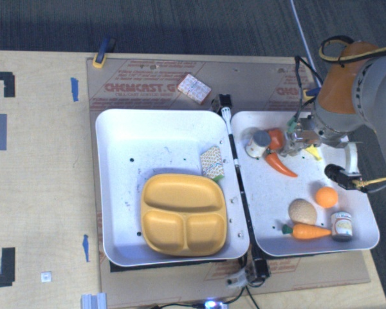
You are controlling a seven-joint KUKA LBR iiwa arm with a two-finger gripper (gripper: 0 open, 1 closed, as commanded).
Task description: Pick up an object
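Camera view shows our gripper (296, 137) low in the right bin (363, 237) beside the orange pepper (280, 163), likely lining up a grab, though we cannot tell its jaw state.

Arm (367, 89) — grey body, smooth and rounded, with a broad orange band (338, 85) around the segment above the wrist. The band's finish is matte, its edges meeting the grey shell cleanly. Black cables (331, 44) loop over the top of the orange section and run down its left side towards the wrist. Below the band, the wrist narrows into a metallic silver-grey block with small dark fittings. The gripper (297, 136) — a compact assembly of pale metal and dark parts; fine detail is too small to read. A white bracket (352, 156) hangs from the grey shell, ending in a black connector (338, 174) with a yellow-tipped lead.
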